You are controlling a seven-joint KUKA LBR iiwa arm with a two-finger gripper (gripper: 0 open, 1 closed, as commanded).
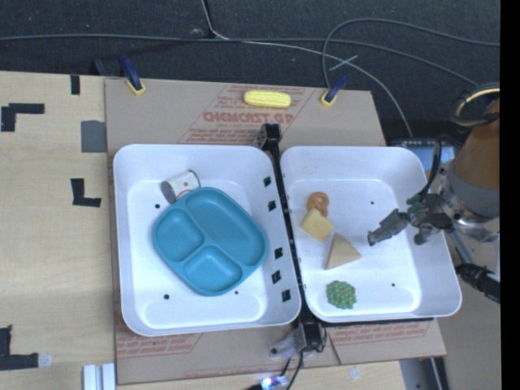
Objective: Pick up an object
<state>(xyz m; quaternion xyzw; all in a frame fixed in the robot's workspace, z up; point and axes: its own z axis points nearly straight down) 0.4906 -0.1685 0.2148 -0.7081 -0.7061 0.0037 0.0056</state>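
The right bin [406, 169] holds a small orange ring [318, 201], a yellow block [316, 226], a tan wedge [343, 252] and a bumpy green ball [341, 294]. My gripper [402, 234] hangs over the right side of this bin, to the right of the wedge and apart from it. Its two dark fingers [382, 232] are spread open with nothing between them. The arm's grey wrist and orange band rise at the right edge.
The left bin [130, 218] carries a blue divided plate [210, 239] and a white cup [180, 187] lying on its side. A yellow object [266, 99] lies on the cardboard behind the bins. Black clips join the bins along the middle divider [280, 218].
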